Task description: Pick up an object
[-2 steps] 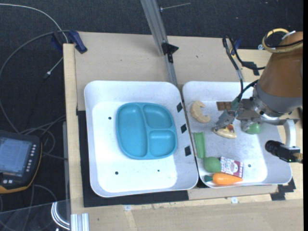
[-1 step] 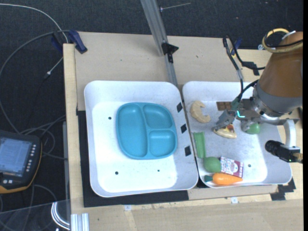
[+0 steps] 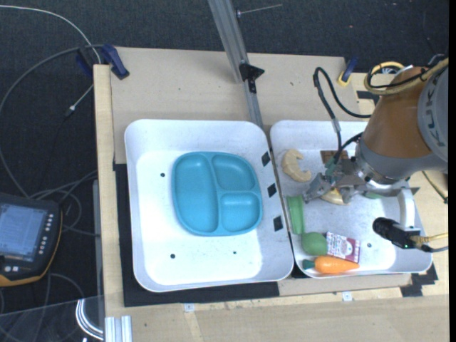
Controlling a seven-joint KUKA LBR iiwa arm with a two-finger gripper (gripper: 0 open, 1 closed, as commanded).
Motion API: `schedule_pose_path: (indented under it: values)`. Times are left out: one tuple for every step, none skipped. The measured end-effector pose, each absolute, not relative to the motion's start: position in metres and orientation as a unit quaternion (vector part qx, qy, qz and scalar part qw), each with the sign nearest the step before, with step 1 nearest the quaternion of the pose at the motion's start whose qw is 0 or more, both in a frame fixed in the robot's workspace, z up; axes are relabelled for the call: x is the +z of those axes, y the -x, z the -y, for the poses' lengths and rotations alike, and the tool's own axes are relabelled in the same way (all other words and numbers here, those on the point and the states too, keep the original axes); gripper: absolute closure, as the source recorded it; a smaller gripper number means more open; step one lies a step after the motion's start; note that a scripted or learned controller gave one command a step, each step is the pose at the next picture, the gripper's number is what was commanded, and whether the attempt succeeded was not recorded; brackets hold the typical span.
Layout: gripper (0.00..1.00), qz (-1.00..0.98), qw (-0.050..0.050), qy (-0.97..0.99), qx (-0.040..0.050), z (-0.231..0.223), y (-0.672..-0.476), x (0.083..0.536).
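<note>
My gripper [image 3: 326, 186] hangs low in the right bin [image 3: 377, 266], over its middle. A pale yellow object [image 3: 333, 197] lies right beneath it, partly hidden. A beige curved piece [image 3: 293, 164] lies to the gripper's upper left. Along the bin's left wall rests a green cylinder [image 3: 295, 214]. Below that sit a round green object [image 3: 312, 243], a small maroon and white packet [image 3: 342, 246] and an orange carrot [image 3: 335, 265] at the front edge. I see nothing lifted off the bin floor.
A blue divided plate [image 3: 216, 192] lies in the left bin [image 3: 149, 262]. A metal pole [image 3: 231, 27] slants down to the bins' shared back corner. Black cables [image 3: 329, 98] run along the bench behind the right bin.
</note>
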State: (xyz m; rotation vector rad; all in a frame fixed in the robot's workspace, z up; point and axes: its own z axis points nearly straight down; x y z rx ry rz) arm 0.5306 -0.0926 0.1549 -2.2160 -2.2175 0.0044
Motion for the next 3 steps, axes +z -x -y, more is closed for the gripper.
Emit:
schedule_pose_path:
  values:
    - [0.0, 0.707, 0.004, 0.707, 0.0018, 0.086, -0.522, 0.106]
    - [0.0, 0.707, 0.003, 0.707, 0.0005, 0.085, -0.522, 0.092]
    - [1.0, 0.707, 0.001, 0.707, -0.0009, 0.084, -0.523, 0.104]
